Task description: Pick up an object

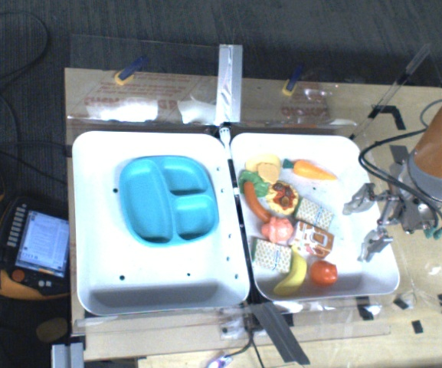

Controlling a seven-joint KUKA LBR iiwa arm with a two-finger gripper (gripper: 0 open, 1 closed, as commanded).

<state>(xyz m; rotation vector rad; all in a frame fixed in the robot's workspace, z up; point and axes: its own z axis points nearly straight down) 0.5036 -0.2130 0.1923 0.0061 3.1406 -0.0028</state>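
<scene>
The gripper (368, 222) hangs wide open and holds nothing, over the right bin's (374, 278) bare right side, well apart from the banana (293, 274) and tomato (324, 272).

I count 2 white bins: left bin (90, 205), right bin (351, 148). 1 blue tray (167, 198) in the left. In the right: 1 carrot (312, 170), 1 banana (293, 273), 1 tomato (324, 272), 1 sausage (255, 202), plus approx. 6 other toy foods.
</scene>
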